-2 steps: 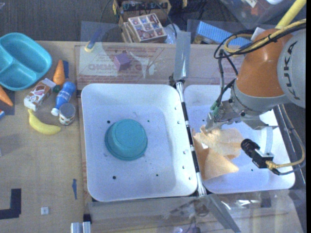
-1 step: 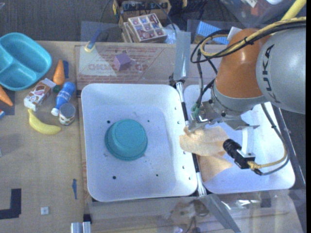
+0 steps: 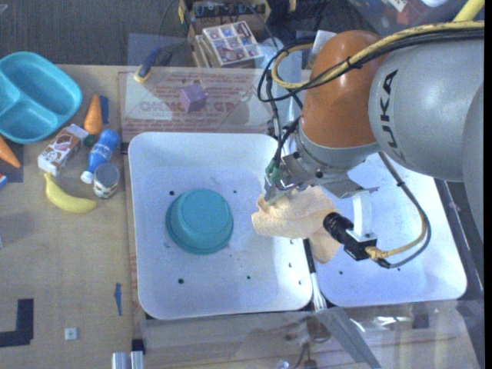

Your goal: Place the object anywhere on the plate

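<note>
A floppy tan object point(image 3: 296, 220) hangs at the gripper point(image 3: 274, 193), over the inner edge of the left bin point(image 3: 154, 160).

The tan object, pale and soft-looking like a flat bread or cloth, drapes across the seam between the two bins, its upper left corner pinched between the gripper's fingers. The teal plate point(image 3: 200, 220) lies to its left in the left bin, apart from it. The grey arm's orange band point(image 3: 342, 91) looms above. The right bin point(image 3: 430, 283) sits beside. A banana point(image 3: 65, 196) lies on the bench, far left.
</note>
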`<state>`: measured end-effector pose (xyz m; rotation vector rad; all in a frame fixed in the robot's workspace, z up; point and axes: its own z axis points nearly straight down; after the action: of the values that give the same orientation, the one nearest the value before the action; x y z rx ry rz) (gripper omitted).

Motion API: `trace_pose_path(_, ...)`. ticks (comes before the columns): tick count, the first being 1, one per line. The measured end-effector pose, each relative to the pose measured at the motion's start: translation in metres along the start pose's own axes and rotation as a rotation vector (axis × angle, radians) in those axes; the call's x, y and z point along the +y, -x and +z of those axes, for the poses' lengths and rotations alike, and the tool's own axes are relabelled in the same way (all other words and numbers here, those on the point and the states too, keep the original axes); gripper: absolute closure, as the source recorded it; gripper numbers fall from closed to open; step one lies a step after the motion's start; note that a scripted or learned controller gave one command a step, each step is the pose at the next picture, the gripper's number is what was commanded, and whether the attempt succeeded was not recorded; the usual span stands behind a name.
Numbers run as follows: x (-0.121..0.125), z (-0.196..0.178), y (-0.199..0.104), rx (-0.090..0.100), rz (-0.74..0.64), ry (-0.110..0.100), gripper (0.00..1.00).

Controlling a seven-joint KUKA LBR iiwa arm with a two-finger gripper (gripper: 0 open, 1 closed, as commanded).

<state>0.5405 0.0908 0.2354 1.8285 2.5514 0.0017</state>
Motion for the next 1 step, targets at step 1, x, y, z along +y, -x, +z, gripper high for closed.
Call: trace_pose_path(1, 0.0425, 0.0234, -0.0413, 0.0, -0.021, 0.0, 1.0)
